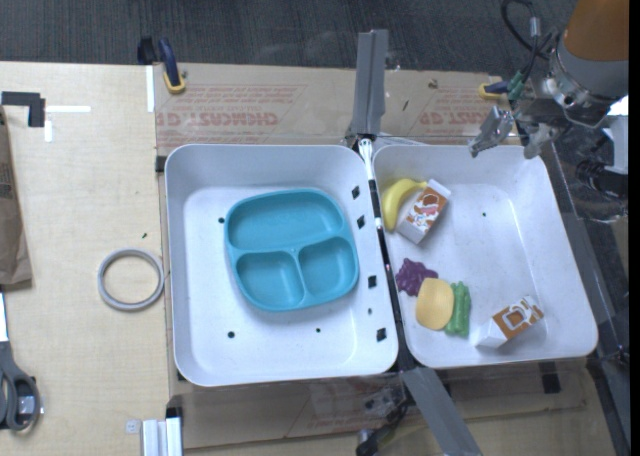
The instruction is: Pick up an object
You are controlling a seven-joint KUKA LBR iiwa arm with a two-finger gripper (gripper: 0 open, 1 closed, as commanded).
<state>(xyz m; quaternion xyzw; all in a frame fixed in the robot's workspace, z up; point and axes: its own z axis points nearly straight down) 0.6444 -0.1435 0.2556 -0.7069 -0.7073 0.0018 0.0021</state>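
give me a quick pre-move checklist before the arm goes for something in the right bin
1. End effector above the far rim of the right bin, not down among the objects: ok.
2. Nothing seen held at the end effector: ok.
3. Finger state: cannot tell.
4. Easy target: the small orange-and-white carton lies apart from the others near the front right corner: ok.
5. Clutter: the banana touches the red-and-white carton, and the purple grapes, yellow lemon and green vegetable are bunched together: not ok for a clean grasp.
6. The blue divided tray is in the left bin, away from the arm: ok.

Grey arm (pixel 585 64), orange band, black cables
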